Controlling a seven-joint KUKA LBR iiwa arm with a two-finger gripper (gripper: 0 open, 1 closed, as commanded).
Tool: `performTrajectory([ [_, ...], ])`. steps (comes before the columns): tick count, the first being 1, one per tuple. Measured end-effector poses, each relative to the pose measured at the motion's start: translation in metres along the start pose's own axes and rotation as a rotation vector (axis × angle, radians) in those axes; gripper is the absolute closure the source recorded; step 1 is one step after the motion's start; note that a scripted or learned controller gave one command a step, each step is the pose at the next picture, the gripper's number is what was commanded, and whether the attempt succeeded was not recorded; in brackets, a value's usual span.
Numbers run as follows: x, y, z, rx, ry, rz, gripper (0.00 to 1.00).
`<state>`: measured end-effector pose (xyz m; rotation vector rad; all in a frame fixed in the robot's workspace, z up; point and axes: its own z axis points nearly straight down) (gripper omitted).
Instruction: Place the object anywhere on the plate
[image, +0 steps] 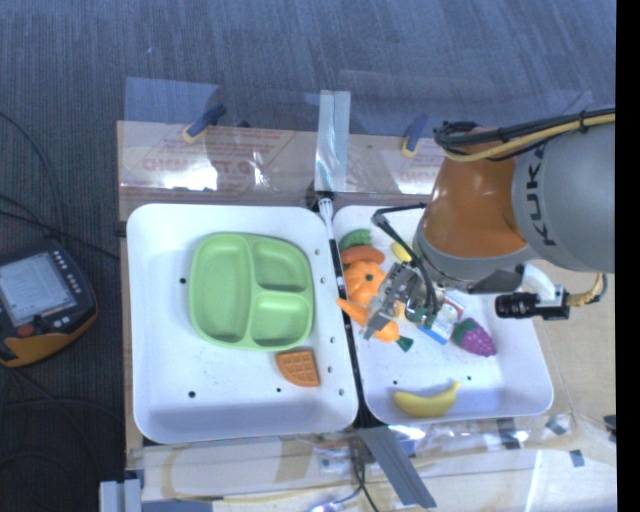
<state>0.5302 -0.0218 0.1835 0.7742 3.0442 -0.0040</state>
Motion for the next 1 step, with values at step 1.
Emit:
performTrajectory([
  [1, -0.0114, 0.1019, -0.0346, -0.003, 0.001, 0.126, 1.0],
])
